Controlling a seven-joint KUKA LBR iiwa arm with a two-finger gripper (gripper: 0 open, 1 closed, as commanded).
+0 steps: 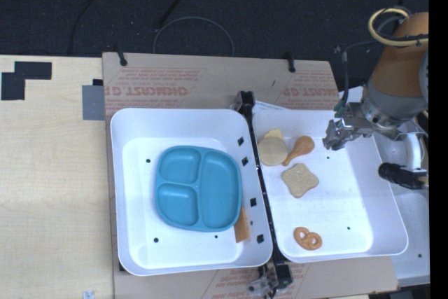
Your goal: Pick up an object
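Camera view, looking down at a slant: a cardboard sheet [210,84] printed with red lettering lies under two shallow white bins set side by side, touching along a black clamp strip; the left bin [129,150] holds a blue divided plate [197,187] with three compartments, lying flat near the bin's middle, and a thin orange-brown strip [241,226] leans at the plate's lower right edge, against the bin's right wall; the right bin [364,220] holds the small toy foods; the arm [399,73], grey with an orange upper part and a yellow cable looped over it, reaches in from the right and hangs over the right bin's upper right corner; its gripper [334,135] is dark and points toward the bin's upper middle, above the bin floor and apart from every item; whether its jaws are spread or pressed together I cannot tell, and nothing is seen between them; a pale round bun-like piece [273,148] sits at the upper left of the right bin; just right of it, touching or nearly so, lies an orange drumstick [301,148], tilted; below that a slice of toast [300,180] lies flat; well apart, near the bin's lower edge, rests a small orange pretzel [307,239].
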